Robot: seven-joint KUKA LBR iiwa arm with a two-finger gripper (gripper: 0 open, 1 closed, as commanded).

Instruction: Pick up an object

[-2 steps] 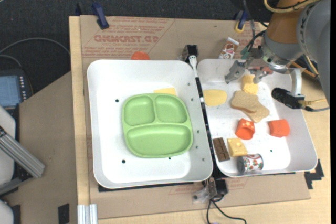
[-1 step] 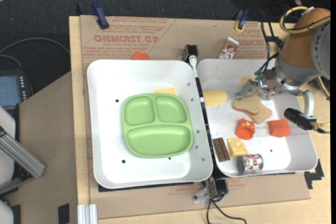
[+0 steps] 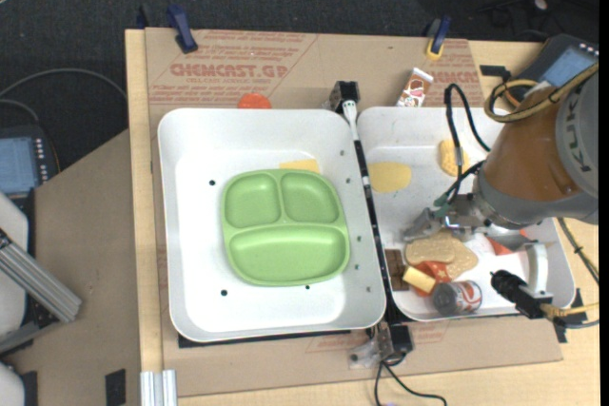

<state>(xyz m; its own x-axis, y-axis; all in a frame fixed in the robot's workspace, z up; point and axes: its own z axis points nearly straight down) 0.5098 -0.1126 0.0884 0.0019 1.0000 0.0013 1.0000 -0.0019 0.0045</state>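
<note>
White bins sit side by side on the worktop point(image 3: 238, 71). A green tray point(image 3: 284, 228) lies in the left bin point(image 3: 190, 204). The gripper point(image 3: 440, 219) hangs low in the right bin point(image 3: 561, 280), just above toast point(image 3: 440, 251); whether it grips anything, I cannot tell. A yellow disc point(image 3: 390, 175) lies nearby.

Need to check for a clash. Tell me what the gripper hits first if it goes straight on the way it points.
The gripper points down and left, over the right bin. Likely first: the tan bread-like slice just below it, though depth is hard to judge from this slanted view.
</note>
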